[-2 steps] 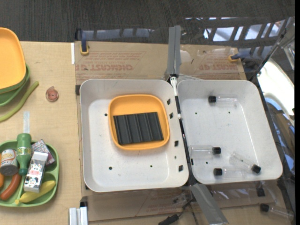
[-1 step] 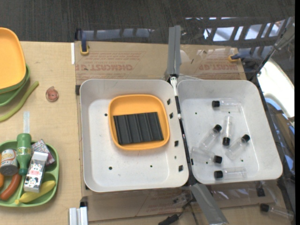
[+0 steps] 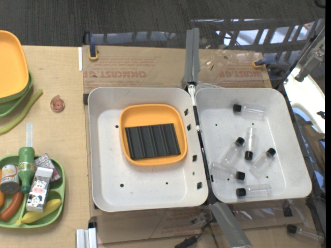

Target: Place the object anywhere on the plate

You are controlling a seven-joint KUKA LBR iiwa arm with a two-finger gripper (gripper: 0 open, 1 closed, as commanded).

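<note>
Tool state could not be told. Vials [image 3: 249, 154] lay scattered right of the plate [image 3: 153, 133]; clear and round, they risked slipping or rolling off.

A dark grey carpeted floor [image 3: 129, 6] runs across the top of the view. Below it lies a light wooden counter [image 3: 62, 133], its middle part covered by flattened brown cardboard [image 3: 134, 71] printed with reddish lettering that reads upside down. Orange clamps [image 3: 93, 53] grip the cardboard at its far edge. A grey metal bar [image 3: 192, 56] stands upright at the middle of the cardboard's far edge. At the upper right, a metal frame [image 3: 258, 32] of silvery struts stands over the floor. The light is even and soft, casting only faint shadows.
</note>
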